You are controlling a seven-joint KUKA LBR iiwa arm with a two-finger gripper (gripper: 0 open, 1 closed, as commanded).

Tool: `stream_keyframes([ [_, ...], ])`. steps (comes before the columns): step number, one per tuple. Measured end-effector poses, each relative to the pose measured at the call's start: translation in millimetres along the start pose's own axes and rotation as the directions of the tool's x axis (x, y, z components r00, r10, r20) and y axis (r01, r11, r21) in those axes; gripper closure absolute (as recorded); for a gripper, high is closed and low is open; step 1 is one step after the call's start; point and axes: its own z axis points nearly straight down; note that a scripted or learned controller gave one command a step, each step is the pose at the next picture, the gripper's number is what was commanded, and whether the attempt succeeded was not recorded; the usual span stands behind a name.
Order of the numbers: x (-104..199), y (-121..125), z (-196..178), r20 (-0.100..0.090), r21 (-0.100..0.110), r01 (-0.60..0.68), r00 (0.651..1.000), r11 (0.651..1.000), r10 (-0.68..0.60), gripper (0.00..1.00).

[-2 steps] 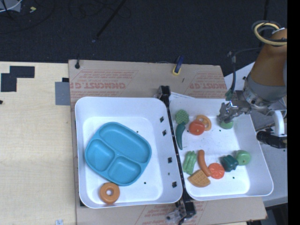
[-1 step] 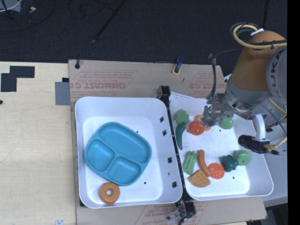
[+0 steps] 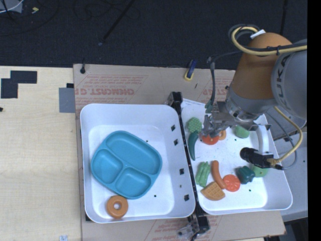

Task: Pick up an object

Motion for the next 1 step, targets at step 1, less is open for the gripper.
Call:
stream_keyframes([
  [1, 54.4, -19.2, -2.0, 0.001, 0.001, -0.002, 1.0, 1.0, 0.002, 1.0],
])
